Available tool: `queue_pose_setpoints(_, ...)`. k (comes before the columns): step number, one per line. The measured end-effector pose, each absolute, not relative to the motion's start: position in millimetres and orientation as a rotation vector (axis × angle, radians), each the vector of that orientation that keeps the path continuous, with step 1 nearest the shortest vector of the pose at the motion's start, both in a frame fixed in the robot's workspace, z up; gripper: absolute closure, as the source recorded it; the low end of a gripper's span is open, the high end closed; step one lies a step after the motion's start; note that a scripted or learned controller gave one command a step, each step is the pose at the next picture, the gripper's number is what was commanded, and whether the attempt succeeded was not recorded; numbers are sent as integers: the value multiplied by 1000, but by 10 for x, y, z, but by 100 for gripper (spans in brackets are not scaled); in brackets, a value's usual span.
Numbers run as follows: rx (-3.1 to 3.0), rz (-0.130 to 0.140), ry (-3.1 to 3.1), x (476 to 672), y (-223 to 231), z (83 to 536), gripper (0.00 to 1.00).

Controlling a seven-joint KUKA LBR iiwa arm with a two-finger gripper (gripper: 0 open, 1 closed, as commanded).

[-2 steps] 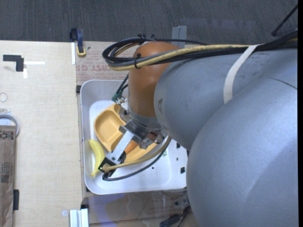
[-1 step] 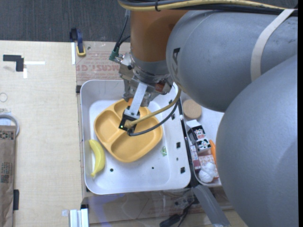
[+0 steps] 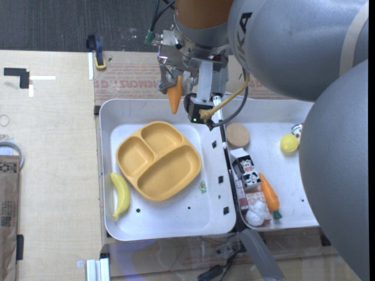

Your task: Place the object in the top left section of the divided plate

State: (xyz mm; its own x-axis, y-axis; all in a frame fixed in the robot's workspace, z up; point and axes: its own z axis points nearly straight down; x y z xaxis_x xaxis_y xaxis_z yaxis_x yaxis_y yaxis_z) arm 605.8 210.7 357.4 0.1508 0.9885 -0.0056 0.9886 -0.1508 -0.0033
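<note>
A yellow divided plate [image 3: 159, 160] lies in the left bin, with two small sections toward the back and one large section in front. My gripper [image 3: 174, 88] hangs above the back wall of the left bin, just beyond the plate. It is shut on an orange toy carrot [image 3: 174, 99], which points down between the fingers. The carrot is in the air, clear of the plate.
A yellow banana [image 3: 120, 195] lies left of the plate in the left bin [image 3: 176, 221]. The right bin [image 3: 293, 174] holds a round brown disc [image 3: 238, 136], a yellow ball [image 3: 289, 143], a second carrot [image 3: 269, 195], a small carton [image 3: 249, 174] and a white object [image 3: 255, 213].
</note>
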Motion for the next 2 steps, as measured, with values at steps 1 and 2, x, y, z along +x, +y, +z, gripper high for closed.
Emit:
queue_pose_setpoints(1, 2343, -13, 2094, 5659, 2287, 2533, 100)
queue_pose_setpoints(2, 2343, -13, 2094, 5660, 2286, 2534, 0)
